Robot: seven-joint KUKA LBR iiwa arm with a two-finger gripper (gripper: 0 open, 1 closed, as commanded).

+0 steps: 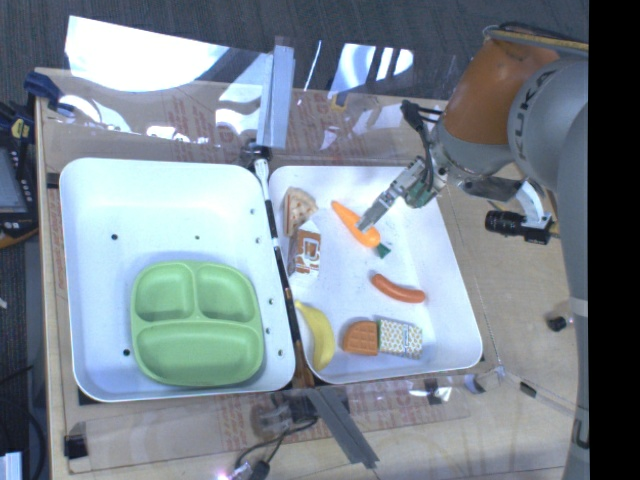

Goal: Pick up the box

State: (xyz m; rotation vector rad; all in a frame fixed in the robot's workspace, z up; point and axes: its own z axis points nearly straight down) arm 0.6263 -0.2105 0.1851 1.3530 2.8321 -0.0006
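- Camera view: the grey arm's two-finger gripper [372, 220] reaches down into the right shallow white bin [452, 278], its tip at the orange carrot [353, 223]; whether it is clenched or released I cannot tell.
- The white and brown carton box [305, 253] lies against that bin's left wall, apart from the gripper.
- A yellow banana [318, 333] and a reddish sausage [398, 289] lie nearer the front.
- The left white bin [100, 208] holds a green three-compartment plastic tray [197, 323].

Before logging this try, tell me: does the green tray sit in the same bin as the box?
No: the green tray lies in the left bin, while the box leans at the right bin's left wall.
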